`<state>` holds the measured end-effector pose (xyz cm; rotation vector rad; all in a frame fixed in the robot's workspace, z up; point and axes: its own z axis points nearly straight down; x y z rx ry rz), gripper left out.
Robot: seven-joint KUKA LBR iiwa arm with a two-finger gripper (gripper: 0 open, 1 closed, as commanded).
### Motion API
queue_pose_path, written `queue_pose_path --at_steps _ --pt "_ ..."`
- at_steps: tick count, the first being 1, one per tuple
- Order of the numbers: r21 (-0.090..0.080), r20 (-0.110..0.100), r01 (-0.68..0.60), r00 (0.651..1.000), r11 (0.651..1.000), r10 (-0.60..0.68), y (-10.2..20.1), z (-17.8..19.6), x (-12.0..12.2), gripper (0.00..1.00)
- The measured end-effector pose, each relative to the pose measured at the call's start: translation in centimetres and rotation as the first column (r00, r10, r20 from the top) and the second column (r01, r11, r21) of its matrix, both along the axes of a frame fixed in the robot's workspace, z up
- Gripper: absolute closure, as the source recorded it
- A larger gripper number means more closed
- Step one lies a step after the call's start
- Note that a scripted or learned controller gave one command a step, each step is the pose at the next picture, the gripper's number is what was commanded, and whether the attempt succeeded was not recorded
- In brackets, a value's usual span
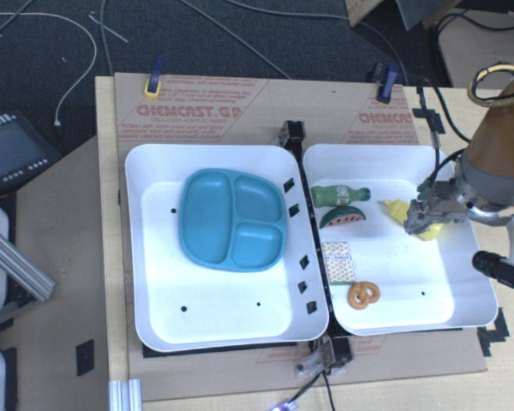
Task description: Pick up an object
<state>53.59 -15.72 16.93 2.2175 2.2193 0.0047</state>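
Note:
My gripper [426,218] hangs over the right side of the right bin [394,315], directly above a yellow object [400,210] that pokes out from under it on the left. In the same bin lie a green bottle [339,195], a watermelon slice [342,216], a patterned square packet [337,260] and a pretzel [363,294]. The left bin [154,255] holds a blue divided plate [234,219].
A black divider with clips [304,229] runs between the two bins. Clamps [385,82] sit at the back edge of the cardboard bench. Cables trail across the dark floor behind. The arm's body covers the right bin's right rim.

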Motion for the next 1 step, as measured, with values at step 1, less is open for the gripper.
queue_pose_path --at_steps 1 --pt "-0.001 0.003 0.000 1.000 1.000 0.000 -0.52 6.08 0.85 1.00"
